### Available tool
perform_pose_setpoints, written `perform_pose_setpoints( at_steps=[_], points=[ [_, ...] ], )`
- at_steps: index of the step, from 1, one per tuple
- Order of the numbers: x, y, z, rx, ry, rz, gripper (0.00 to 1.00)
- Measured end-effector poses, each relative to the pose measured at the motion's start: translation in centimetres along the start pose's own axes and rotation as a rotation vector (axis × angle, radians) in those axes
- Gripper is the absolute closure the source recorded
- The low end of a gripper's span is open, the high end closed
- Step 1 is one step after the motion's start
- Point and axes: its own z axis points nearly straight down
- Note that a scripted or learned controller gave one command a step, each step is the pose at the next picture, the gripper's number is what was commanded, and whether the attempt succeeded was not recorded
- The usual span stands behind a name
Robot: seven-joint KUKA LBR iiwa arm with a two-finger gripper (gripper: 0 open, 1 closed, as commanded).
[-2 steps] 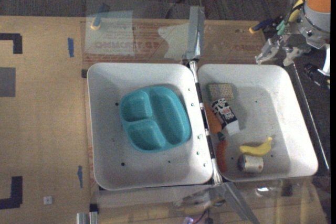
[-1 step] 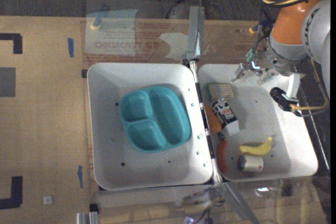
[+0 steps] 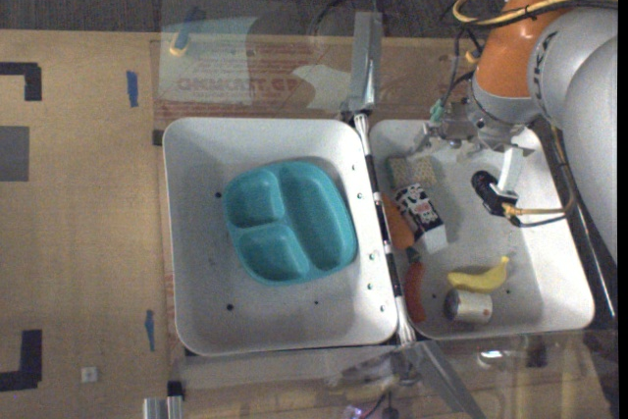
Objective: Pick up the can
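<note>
Two shallow white bins side by side on the bench [image 3: 78, 240]; in the left bin [image 3: 196, 309], a teal divided plate [image 3: 289, 221] lying flat near the middle, three compartments facing up. In the right bin [image 3: 559, 289], the can [image 3: 469, 307] lying on its side near the front edge, silver end turned toward the camera; just behind it, almost touching, a yellow banana [image 3: 481, 276]. Along the divider wall, an orange-red elongated item [image 3: 398, 223] and below it a red one [image 3: 415, 291]; between those and the bin's middle, a black-and-white carton [image 3: 422, 211] lying flat, with a speckled tan pad [image 3: 412, 173] just behind it. Grey arm with orange band [image 3: 515, 54] reaching in from the right, over the back of the right bin; pincer [image 3: 453, 134] low over the bin's rear corner, well apart from the can; whether released or clenched, cannot tell, too blurred and hidden under the wrist. A black cable loop [image 3: 488, 191] hanging beside the wrist, above the bin floor.
</note>
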Motion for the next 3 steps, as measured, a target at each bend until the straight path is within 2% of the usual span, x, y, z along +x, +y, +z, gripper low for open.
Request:
perform_pose_setpoints(
  at_steps=[1,2,3],
  points=[
    [-5.1,0.3,0.2,0.004,0.010,0.173,0.00],
    [-3.6,-4.3,0.0,-0.005,0.004,0.299,0.00],
    [-9.4,-5.6,0.0,-0.005,0.007,0.200,0.00]
  ],
)
